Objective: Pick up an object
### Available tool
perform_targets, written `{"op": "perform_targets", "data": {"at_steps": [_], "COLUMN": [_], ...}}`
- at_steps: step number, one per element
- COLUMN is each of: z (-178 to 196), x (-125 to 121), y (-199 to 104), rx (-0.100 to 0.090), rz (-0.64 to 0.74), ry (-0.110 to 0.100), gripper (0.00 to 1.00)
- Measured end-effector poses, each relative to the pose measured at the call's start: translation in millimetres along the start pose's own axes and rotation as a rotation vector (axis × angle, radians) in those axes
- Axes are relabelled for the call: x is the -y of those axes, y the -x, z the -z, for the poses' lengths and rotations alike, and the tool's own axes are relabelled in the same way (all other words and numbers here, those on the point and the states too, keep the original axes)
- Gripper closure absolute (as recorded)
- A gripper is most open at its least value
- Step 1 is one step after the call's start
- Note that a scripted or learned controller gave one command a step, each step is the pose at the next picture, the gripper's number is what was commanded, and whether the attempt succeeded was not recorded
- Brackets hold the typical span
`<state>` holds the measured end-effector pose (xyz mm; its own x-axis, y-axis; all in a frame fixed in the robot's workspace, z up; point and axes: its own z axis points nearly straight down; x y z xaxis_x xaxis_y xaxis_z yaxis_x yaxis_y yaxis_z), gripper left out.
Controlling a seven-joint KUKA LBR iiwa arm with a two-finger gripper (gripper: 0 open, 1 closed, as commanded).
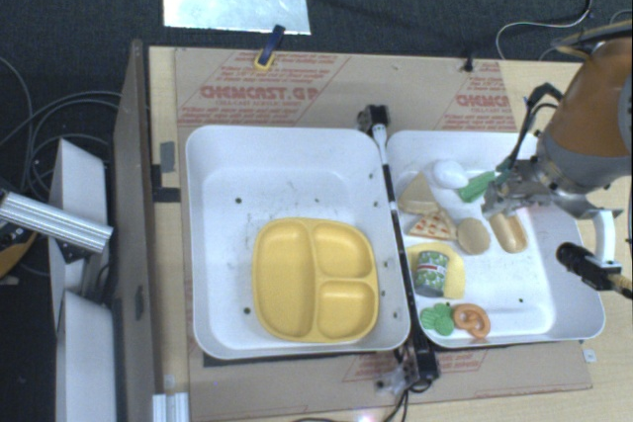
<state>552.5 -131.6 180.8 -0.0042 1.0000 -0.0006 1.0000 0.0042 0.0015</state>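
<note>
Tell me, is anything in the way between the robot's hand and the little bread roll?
Nothing visible blocks it. The gripper sits low in the right bin, right above the bread roll. A green toy lies just to its left and a round tan piece sits beside the roll, neither in between.

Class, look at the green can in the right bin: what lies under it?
The green can rests on a yellow slab, whose edges show around it. The slab's middle and the right bin floor beneath are covered.
</note>
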Motion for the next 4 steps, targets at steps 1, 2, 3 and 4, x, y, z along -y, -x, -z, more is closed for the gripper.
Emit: {"op": "perform_targets", "data": {"at_steps": [1, 2, 3, 4], "z": [6.4, 4.8, 8.7, 8.6], "x": [0.5, -4.6, -9.6, -9.2], "y": [4.9, 22.9, -5.9, -4.3], "rx": [0.000, 0.001, -0.001, -0.001], "rz": [-0.002, -0.003, 0.002, 0.000], "ry": [0.001, 0.002, 0.001, 0.001], "gripper": [1.00, 1.00, 1.00, 0.00]}}
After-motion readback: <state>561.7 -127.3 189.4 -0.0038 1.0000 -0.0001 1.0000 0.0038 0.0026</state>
